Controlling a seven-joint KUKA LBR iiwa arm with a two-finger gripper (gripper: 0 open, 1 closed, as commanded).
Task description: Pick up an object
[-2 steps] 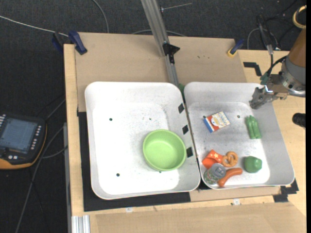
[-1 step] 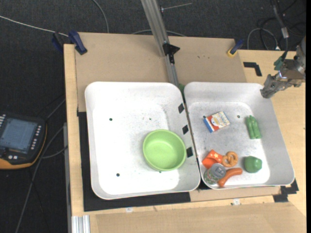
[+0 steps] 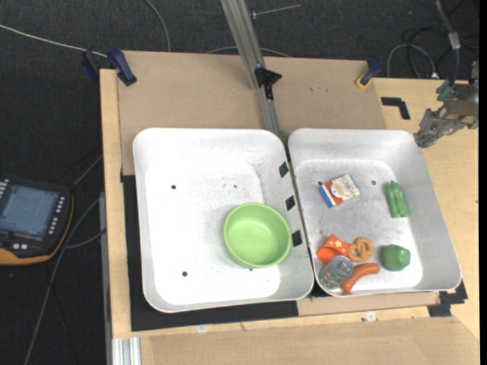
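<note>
My gripper (image 3: 426,134) hangs just outside the top right corner of the right bin (image 3: 358,152), above the bench and apart from every object. In that bin lie a small red, white and blue carton (image 3: 340,190), a long green piece (image 3: 396,199), a round green piece (image 3: 396,258), an orange block (image 3: 332,246), a pretzel (image 3: 362,247), a red sausage (image 3: 360,275) and a grey round item (image 3: 335,268). A light green bowl (image 3: 257,235) stands upright in the left bin (image 3: 190,175), near its right wall.
A slanted metal pole (image 3: 242,29) comes down to the gap between the bins. Blue clamps (image 3: 120,65) sit at the board's back corners. A teach pendant (image 3: 29,217) lies off the bench at left, and cables trail at the back.
</note>
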